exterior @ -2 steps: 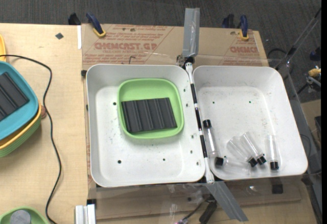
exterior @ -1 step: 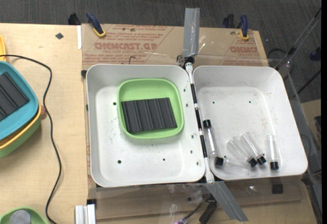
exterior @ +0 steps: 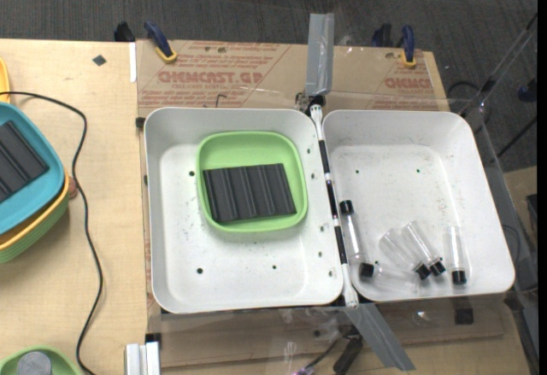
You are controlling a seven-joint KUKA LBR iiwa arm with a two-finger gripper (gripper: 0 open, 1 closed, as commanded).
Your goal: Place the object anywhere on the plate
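Wooden bench (exterior: 68, 279), two white bins (exterior: 171, 279) side by side, black cable (exterior: 85, 219), stacked teal trays (exterior: 30, 185) at left

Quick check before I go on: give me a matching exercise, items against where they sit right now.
Items:
1. green plate
2. dark ribbed slab
3. clear tubes
4. blue clamp

Places:
A. near corner of the right bin
B. on the plate
C. in the left bin
D. far edge of the cardboard

Pairs: 1-C, 2-B, 3-A, 4-D
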